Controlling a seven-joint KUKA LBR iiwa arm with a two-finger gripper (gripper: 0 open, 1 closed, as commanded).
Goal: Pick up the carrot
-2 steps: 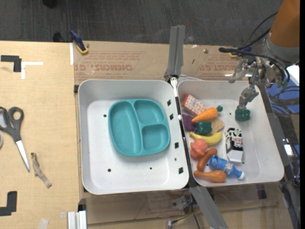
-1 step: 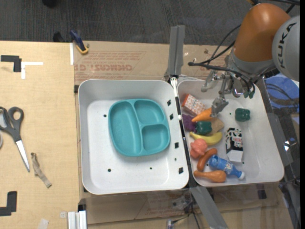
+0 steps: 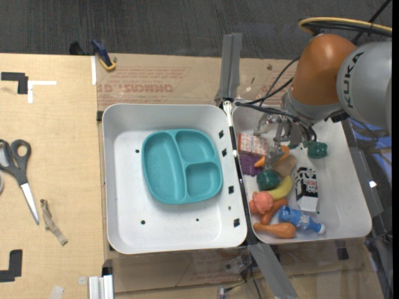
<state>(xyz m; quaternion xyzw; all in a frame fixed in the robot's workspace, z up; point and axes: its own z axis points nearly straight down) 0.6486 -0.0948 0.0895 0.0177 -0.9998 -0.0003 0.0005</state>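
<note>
Arm (image 3: 349, 73) reaches in from right, wrist bent down over the right bin (image 3: 349, 229). Gripper (image 3: 279, 143) low among the toys, fingers closed on the carrot (image 3: 276, 154), its orange tip poking out beside the box (image 3: 252, 144).

Bench (image 3: 50, 167) with bins (image 3: 118, 229), scissors (image 3: 22, 176)
</note>
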